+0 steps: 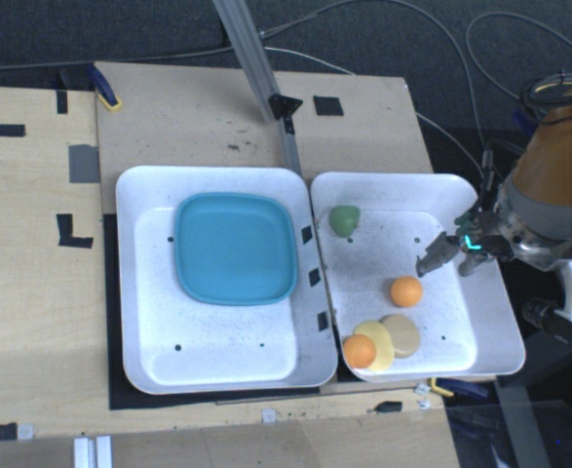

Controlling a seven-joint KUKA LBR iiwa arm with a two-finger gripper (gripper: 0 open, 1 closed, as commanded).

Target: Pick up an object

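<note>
left bin (139, 261) holds a square plate (235, 248). right bin (490, 330) holds a ball (406, 292) mid, another ball (344, 220) behind-left, three round pieces (383, 342) at front.

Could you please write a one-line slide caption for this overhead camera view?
Gripper above the right bin near an orange ball; blue plate in the left bin.

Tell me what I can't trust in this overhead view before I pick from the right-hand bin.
- Gripper: dark and small in the camera view; finger state unreadable.
- Pale round pieces: overlapped, partly covered by the front orange ball; count and shape unclear.
- Green object: blurred, identity uncertain.
- Gripper height above the other orange ball: not judgeable from one slanted view.
</note>
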